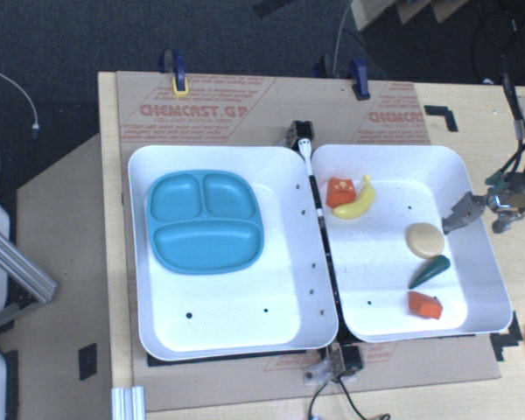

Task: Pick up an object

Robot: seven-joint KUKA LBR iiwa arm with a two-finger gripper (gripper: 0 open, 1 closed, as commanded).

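Note:
The right bin [394,322] holds several small things. A yellow banana [357,203] leans against a red piece [339,190] near the bin's far left. A beige egg-shaped piece [425,239] lies toward the right, with a green pepper [430,271] just below it and an orange-red piece [425,305] near the front. My gripper [483,216] hovers over the right rim of this bin, right of the beige piece. It is open, with nothing between its fingers [460,214].
The left bin [227,313] carries a blue divided plate [206,221] in its far half. Both bins rest on a cardboard sheet [245,103] held by blue clamps [177,68] at the back. Cables hang at the far right.

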